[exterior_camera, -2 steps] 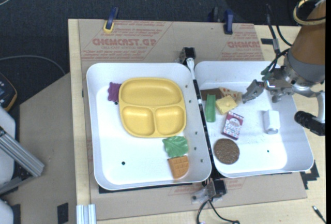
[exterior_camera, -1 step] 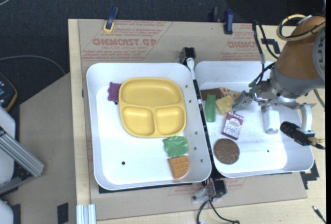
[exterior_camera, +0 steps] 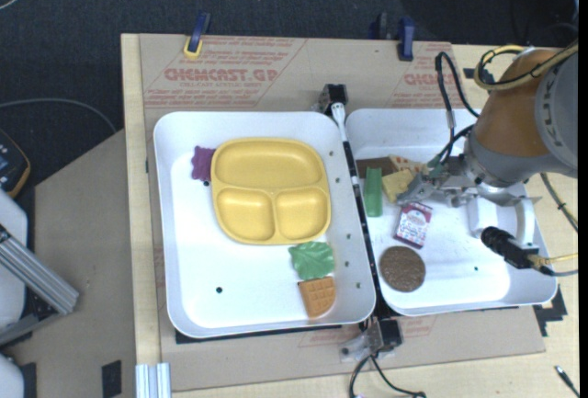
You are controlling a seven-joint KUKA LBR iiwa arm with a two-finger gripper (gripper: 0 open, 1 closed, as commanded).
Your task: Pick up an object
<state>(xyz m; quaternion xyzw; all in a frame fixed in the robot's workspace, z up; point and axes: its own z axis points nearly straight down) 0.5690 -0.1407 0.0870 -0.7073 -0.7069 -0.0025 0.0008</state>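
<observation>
My gripper (exterior_camera: 447,187) hangs low over the middle of the right bin (exterior_camera: 478,295), at the end of the grey arm with the orange band. A yellow wedge-shaped piece (exterior_camera: 399,177) lies just to its left. A small pink and red packet (exterior_camera: 413,223) lies just below and left of it. A green block (exterior_camera: 372,194) stands against the bin's left wall, with a brown piece (exterior_camera: 368,170) behind it. A round brown disc (exterior_camera: 402,267) lies near the front. I see nothing held in the gripper.
The left bin (exterior_camera: 184,240) holds a yellow divided plate (exterior_camera: 271,189), a purple piece (exterior_camera: 202,163) at the plate's left, a green leafy piece (exterior_camera: 312,258) and an orange waffle-patterned piece (exterior_camera: 318,297). Black cables run along the arm at the right.
</observation>
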